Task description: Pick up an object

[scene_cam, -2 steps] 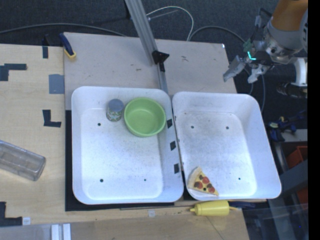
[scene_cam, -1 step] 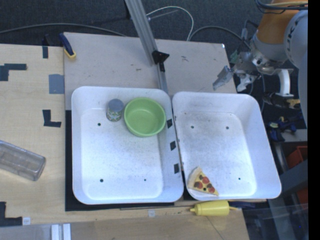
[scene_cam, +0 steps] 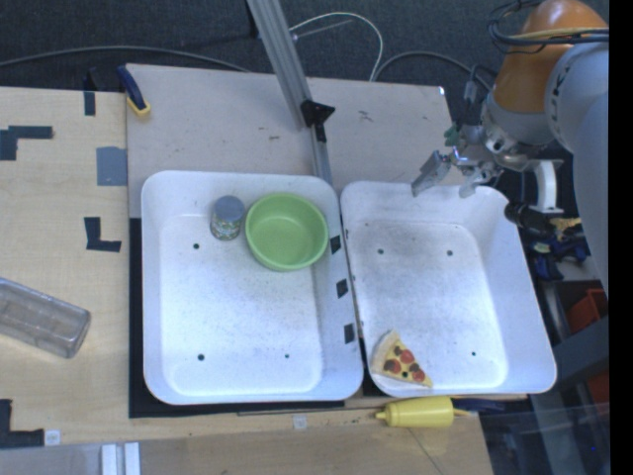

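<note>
**A:** Camera view count: two white bins, left bin (scene_cam: 168,295) and right bin (scene_cam: 495,295). Three loose items in them: one green bowl (scene_cam: 287,231), one small grey can (scene_cam: 226,217), one pizza slice toy (scene_cam: 400,359).

**B:** Where's each?

**A:** Bowl and can sit in the left bin's far part, can just beside the bowl on its left. Pizza slice lies flat in the right bin's near-left corner: tan crust, yellow top, red spots.

**B:** Outside the bins?

**A:** One yellow bottle (scene_cam: 417,412) on its side by the right bin's near edge, one clear plastic container (scene_cam: 40,317) far left.

**B:** Gripper?

**A:** Gripper (scene_cam: 453,173) hangs over the right bin's far rim, fingers spread, nothing between them.
</note>
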You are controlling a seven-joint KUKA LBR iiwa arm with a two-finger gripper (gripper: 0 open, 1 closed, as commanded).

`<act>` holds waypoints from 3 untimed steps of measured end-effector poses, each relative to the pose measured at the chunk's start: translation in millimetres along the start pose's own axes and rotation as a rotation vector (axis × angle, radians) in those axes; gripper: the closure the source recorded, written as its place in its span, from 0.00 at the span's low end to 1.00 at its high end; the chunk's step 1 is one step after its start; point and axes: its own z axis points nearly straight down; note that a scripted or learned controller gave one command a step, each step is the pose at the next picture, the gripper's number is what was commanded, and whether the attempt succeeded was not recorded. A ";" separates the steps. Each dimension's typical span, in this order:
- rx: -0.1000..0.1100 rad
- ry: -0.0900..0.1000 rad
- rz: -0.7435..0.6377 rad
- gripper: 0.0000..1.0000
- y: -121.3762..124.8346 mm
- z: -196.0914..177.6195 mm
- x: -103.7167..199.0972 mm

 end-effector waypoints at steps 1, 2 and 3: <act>0.000 0.000 0.000 0.00 -3.8 44.5 3.3; -0.005 -0.001 -0.003 1.00 -2.3 31.0 3.9; -0.009 0.001 0.001 1.00 -10.0 -16.0 1.4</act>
